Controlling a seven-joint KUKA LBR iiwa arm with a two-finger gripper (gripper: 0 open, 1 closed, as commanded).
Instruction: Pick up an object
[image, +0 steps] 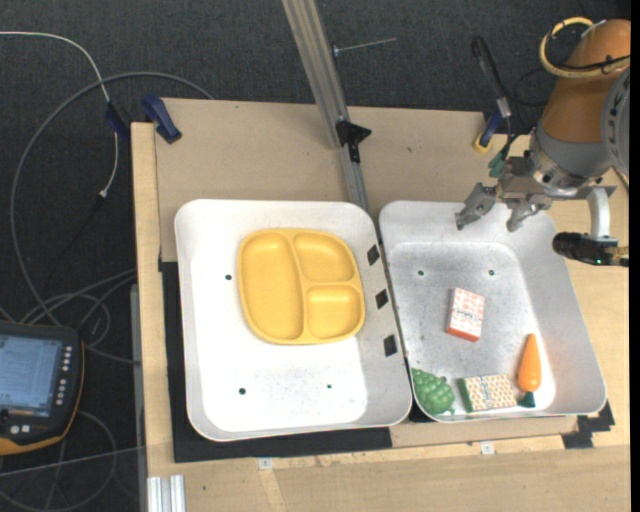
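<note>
Two white bins: the left bin holds one yellow divided plate; the right bin holds one small box, one carrot, one green cluster, one patterned block. The gripper, fingers spread wide and empty, hangs over the bin's 12 o'clock rim; the box lies toward 6 o'clock of it, well apart

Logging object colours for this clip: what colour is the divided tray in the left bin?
Yellow: the divided tray shows plainly in the camera view.

Gripper open over right bin rim — holding nothing.
</note>
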